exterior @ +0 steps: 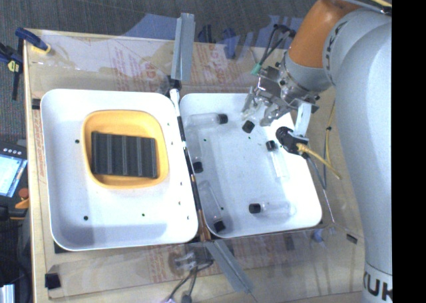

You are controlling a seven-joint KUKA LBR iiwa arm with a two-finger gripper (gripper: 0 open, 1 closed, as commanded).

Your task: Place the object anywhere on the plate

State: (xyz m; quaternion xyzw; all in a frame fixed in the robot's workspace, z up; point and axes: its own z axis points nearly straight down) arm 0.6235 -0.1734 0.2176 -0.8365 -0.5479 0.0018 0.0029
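None of the placing looks done: the gripper hangs over the right bin, grip state unclear, vials lying just below it and the plate well apart, bearing no vial.

A yellow plate with a dark ribbed centre lies flat in the left bin.
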